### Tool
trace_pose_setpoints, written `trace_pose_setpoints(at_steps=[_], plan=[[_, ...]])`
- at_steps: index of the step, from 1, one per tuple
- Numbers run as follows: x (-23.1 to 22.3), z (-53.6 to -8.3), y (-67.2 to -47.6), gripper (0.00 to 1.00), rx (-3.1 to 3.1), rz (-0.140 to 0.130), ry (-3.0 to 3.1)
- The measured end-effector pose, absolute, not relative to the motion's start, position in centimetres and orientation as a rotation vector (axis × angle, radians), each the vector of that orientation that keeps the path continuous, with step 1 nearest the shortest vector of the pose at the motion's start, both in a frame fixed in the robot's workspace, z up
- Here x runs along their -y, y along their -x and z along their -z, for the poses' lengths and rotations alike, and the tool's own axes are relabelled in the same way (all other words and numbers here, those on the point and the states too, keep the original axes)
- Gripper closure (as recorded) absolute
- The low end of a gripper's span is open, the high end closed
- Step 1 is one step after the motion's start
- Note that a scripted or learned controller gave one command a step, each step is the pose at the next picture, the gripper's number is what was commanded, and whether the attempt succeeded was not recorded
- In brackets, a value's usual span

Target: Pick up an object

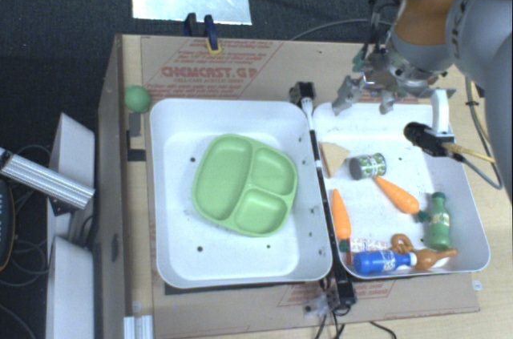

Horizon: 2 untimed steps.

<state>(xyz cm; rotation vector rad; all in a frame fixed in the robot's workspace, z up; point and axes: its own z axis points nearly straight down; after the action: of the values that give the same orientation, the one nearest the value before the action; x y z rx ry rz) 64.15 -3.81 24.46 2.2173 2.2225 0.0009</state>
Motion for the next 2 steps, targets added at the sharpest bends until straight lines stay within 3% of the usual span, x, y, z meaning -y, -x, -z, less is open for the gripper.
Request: trace_pose_setpoints(at_steps=[1, 2], plan=[[8.5, -13.3, -63.6, 0.0, -2.224, 0.002, -2.22], [14.4, -8.4, -61.1, 0.0, -2.222, 0.002, -2.22]])
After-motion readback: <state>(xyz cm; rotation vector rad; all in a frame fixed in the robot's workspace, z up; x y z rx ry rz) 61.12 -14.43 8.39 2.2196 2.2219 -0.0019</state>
